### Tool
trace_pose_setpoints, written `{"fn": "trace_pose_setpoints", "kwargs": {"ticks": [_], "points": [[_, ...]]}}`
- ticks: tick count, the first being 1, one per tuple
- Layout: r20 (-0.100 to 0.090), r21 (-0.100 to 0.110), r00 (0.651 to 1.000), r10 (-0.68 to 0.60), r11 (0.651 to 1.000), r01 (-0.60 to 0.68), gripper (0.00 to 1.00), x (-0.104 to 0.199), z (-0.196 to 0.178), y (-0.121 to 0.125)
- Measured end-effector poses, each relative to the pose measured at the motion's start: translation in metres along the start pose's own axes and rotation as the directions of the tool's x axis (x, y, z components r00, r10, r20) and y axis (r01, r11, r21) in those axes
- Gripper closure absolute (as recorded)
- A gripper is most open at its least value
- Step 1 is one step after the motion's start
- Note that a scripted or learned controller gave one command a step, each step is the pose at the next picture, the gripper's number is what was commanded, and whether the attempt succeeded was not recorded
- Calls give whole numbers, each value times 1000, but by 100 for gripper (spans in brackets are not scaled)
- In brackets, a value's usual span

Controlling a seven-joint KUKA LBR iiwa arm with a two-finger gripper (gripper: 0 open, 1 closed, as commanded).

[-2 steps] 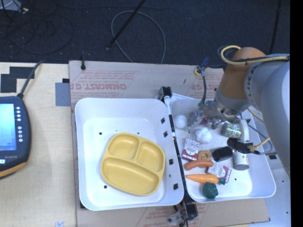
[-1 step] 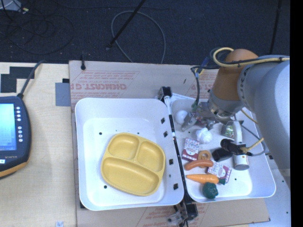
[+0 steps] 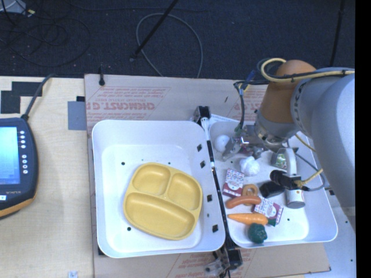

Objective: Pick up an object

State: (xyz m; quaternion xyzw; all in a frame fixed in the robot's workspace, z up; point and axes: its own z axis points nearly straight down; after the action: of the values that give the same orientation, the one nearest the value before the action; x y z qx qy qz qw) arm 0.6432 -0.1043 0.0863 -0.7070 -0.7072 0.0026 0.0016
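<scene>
Hovering my end effector (image 3: 240, 146) low over the right bin's (image 3: 324, 233) clutter, I cannot tell its opening; nothing looks lifted yet.

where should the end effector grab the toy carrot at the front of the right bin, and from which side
Grip the toy carrot across its thick middle, coming straight down from above. It lies flat, its long axis running left to right, so fingers should close front to back. The green ball and small red packet crowd its right end.

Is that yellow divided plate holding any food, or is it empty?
Empty. The yellow plate lies flat in the left bin, and all three of its compartments show bare yellow.
</scene>
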Motion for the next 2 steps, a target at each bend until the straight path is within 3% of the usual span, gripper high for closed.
{"fn": "trace_pose_setpoints", "kwargs": {"ticks": [1,2], "points": [[-2,-3,1000,0,1000,0,0,-11,0,1],[-4,0,1000,-1,1000,1,100,-10,-9,1]]}}
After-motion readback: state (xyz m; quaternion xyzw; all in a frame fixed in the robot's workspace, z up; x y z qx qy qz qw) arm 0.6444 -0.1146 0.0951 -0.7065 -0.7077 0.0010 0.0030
